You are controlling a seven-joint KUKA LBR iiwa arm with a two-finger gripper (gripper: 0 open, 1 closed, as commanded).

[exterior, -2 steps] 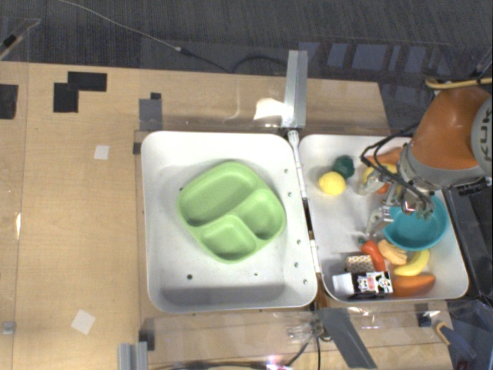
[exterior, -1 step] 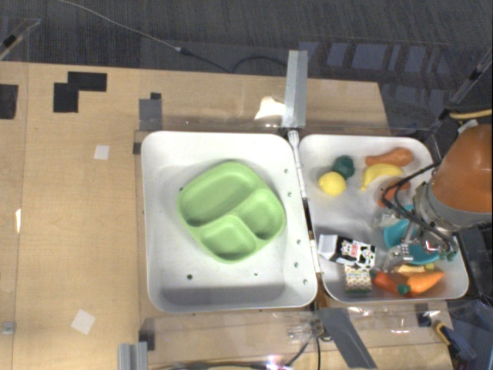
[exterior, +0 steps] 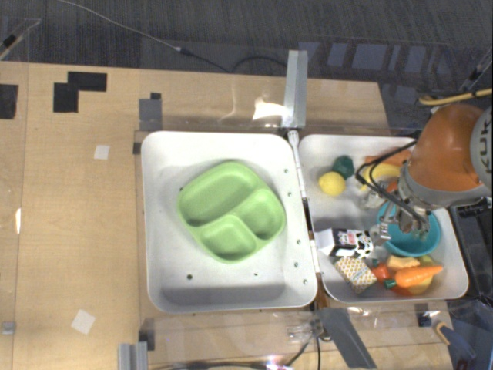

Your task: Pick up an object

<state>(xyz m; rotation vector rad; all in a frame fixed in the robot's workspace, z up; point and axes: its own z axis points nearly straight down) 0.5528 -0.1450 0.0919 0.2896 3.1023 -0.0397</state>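
Fingers (exterior: 397,223) sit low in your right bin (exterior: 461,280), over the blue bowl (exterior: 420,241); you cannot tell their state. Lemon (exterior: 332,183) lies apart, toward the bin's far-left.

One fixed camera looks down at a slant on the wooden bench (exterior: 69,230), from well above, taking in both white bins whole: the left bin (exterior: 158,230) mid-frame, the right bin (exterior: 454,272) (where the arm (exterior: 451,156) enters) near the right edge.
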